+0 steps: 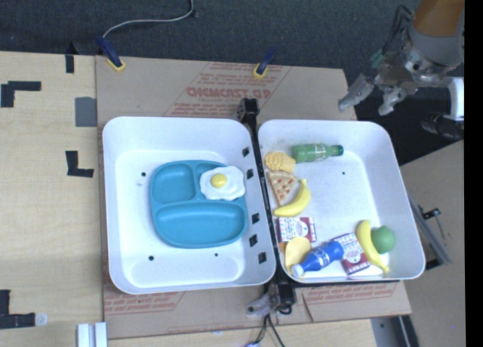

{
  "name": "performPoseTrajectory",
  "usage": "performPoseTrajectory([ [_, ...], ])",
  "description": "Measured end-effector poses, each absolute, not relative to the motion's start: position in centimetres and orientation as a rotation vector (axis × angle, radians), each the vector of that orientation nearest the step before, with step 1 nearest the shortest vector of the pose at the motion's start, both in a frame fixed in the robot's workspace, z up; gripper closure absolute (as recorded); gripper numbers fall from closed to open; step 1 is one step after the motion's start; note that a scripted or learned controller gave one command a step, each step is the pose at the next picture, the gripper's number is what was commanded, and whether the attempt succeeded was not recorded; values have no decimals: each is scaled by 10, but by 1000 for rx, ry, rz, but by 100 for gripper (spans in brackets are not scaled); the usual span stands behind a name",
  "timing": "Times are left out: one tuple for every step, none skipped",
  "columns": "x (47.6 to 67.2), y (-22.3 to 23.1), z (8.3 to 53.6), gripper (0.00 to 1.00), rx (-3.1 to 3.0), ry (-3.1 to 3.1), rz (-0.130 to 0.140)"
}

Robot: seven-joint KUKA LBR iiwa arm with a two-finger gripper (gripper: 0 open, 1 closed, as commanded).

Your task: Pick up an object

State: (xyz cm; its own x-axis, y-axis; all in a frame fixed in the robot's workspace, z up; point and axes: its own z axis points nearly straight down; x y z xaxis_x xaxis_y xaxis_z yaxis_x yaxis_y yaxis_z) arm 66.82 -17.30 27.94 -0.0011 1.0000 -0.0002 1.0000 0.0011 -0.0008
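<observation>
Objects for picking crowd the right bin, all well apart from the gripper, which hangs beyond the bin's far right corner with its fingers spread and nothing between them. Nearest lie a glossy blue bottle, a curved banana and a round green fruit; farther back, a green bottle. In the left bin, a smooth blue divided plate carries a fried egg.

My gripper hangs open and empty above the right bin, beyond its far right corner. Inside that bin, the green bottle lies along the far wall, with a banana nearer its centre.
</observation>
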Motion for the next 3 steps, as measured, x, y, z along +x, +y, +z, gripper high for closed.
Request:
performPoseTrajectory([
  [618, -128, 147, 0, -2218, -2220, 3],
  [587, -97, 89, 0, -2227, -2228, -7],
  [590, -95, 103, 100, -2225, -2231, -20],
])
